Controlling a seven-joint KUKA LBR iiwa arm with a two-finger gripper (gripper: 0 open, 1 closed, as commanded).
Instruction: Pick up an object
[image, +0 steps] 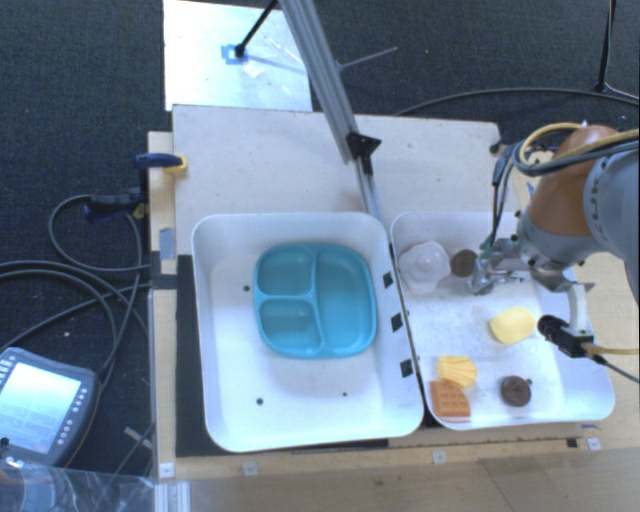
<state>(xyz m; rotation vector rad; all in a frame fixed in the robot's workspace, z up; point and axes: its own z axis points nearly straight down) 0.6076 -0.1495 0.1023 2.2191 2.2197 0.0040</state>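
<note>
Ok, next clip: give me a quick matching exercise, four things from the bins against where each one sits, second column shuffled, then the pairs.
Things:
1. blue divided plate
2. clear cup
3. yellow block
4. waffle piece

Places:
A. right bin, near its front edge, just below the yellow shell-shaped piece
B. left bin, around its middle
C. right bin, far left corner, beside the small brown ball
D. right bin, right of centre, below the gripper

Pairs: 1-B, 2-C, 3-D, 4-A
</note>
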